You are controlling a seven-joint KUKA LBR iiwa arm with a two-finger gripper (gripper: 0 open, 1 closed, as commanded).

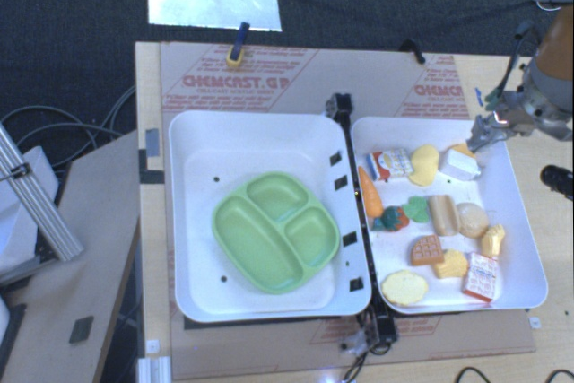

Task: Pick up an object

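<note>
Grey metal is what you see of the pincer (487, 132), reaching in at the far right rim of the right-hand shallow white bin (525, 220); you cannot tell how it is set. Just beside it, nearer the middle of that bin, lies a white wedge-shaped block with an orange edge (459, 163), close to the tip, though contact between them is unclear.

Moving left along the far side of the bin, you find a rounded yellow lemon-like piece (424, 164) and a small white and red carton (391, 164). An orange carrot-shaped toy (369, 193) lies along the left wall. In the middle sit a red and green piece (391, 219), a flat green leafy piece (417, 211), a tan bread-like stick (443, 214) and a pale round bun (472, 219). Nearer you are a brown waffle square (426, 249), a yellow block (452, 264), a small yellow piece (492, 239), a white and red packet (482, 277) and a pale yellow oval disc (404, 287).

Across the black divider, the left-hand white bin (202, 148) holds a light green plastic tray with three compartments (274, 231).
</note>
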